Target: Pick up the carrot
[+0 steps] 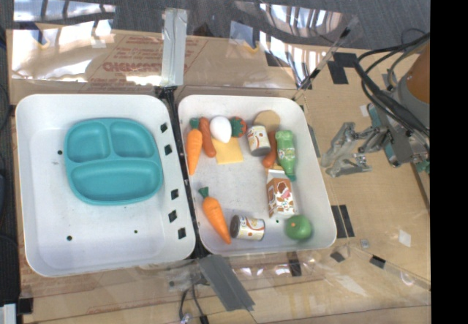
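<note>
Gripper (338, 156) sits outside the bins, over the bare bench to the right of the right bin (316, 169); two metallic fingers spread apart, nothing between them. Arm enters from the right.

Right bin, shallow white plastic with rounded corners, holds the toy food. Count:
- Carrots, three that can be told: one orange carrot (215, 217) with green top lying at the lower left of the bin, tip toward the front wall, just beside a can; a second carrot (193, 150) along the left wall, upper half; a third, darker orange one (207, 137) just right of it, touching the egg
- Cans, two: small can (248, 227) on its side at the bottom; another can (257, 140) near the top centre
- One white egg (220, 129), smooth and oval
- One flat yellow cheese square (229, 152)
- One green bottle (285, 152), right side
- One printed carton (280, 197) below it
- One round green fruit (298, 227), lower right corner
- One tan round disc (268, 120) at the top; small red item beside the egg, too small to name

Left bin (29, 191), same white plastic, holds one teal divided plate (111, 160) with three compartments
</note>
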Tool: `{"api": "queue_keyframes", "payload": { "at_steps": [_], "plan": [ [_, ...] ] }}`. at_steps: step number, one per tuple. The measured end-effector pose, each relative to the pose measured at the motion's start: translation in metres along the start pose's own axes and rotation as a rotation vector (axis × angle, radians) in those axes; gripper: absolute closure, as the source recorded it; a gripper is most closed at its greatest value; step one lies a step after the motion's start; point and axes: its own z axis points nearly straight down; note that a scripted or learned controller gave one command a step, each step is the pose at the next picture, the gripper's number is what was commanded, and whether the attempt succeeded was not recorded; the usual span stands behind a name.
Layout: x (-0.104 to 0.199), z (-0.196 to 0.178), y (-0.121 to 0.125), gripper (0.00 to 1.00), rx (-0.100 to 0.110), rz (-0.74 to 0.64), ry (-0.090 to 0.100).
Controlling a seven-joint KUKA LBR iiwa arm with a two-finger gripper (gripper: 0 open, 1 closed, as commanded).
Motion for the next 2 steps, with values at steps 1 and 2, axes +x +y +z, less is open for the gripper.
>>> {"api": "queue_keyframes", "payload": {
  "at_steps": [1,2],
  "plan": [
    [-0.025,0.063,0.000,1.00,-0.008,-0.339,0.010],
    [-0.051,-0.084,-0.004,1.00,0.006,-0.433,-0.008]
  ]
}}
